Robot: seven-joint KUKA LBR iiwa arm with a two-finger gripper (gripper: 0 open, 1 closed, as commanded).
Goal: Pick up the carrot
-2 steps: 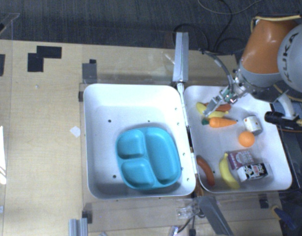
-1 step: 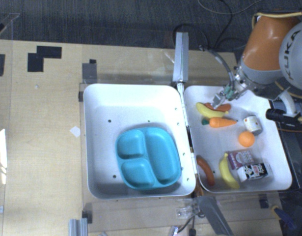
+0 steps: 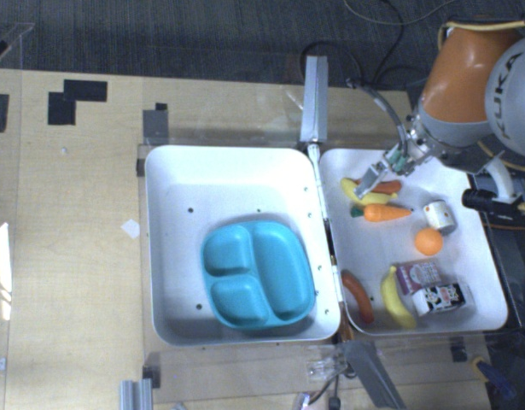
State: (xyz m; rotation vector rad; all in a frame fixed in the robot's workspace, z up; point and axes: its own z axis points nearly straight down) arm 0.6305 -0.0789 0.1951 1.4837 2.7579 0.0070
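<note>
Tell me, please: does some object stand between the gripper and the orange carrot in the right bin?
Partly. The two-finger gripper hovers above a yellow, pepper-like item lying just behind the orange carrot with the green tip. The carrot's upper side is uncovered.

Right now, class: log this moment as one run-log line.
gripper: over right bin, above yellow item | carrot: lying in right bin, not held | blue tray: in left bin

My arm (image 3: 488, 84) is big, round and grey with a wide orange band and black letters on its side, and a thin grey cable (image 3: 383, 107) curves down to my small silver jaws (image 3: 370, 180).
</note>
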